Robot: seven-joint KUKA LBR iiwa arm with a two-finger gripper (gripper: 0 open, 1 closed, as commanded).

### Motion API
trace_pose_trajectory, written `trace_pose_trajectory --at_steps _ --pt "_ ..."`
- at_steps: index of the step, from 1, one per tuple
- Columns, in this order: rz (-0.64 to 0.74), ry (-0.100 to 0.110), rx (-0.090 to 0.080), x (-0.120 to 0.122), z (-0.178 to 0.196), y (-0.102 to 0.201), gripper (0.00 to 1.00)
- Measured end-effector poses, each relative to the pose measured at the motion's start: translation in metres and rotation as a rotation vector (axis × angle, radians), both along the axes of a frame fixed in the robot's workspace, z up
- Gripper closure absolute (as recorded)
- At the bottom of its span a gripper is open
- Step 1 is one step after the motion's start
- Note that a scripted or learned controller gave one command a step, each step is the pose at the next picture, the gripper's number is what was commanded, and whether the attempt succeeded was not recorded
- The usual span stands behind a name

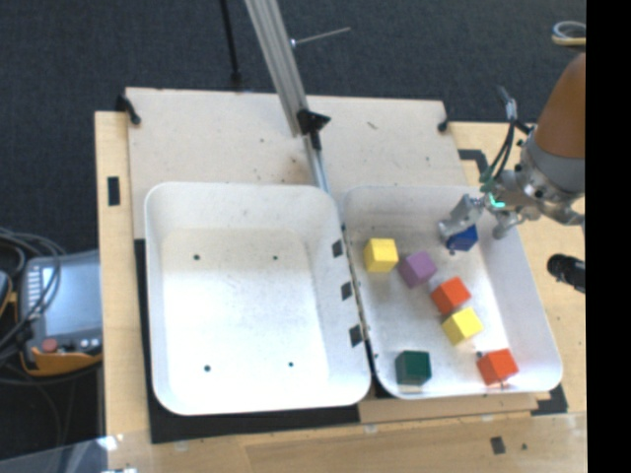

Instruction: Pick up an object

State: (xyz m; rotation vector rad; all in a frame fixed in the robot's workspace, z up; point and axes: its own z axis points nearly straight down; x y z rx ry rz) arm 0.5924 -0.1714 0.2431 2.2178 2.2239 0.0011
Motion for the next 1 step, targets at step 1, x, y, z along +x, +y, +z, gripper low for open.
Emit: trace_pose_trajectory --at_steps 1 --pt "-0.004 0.006 -0.002 -0.0003 -0.0586 -0.01 0.0"
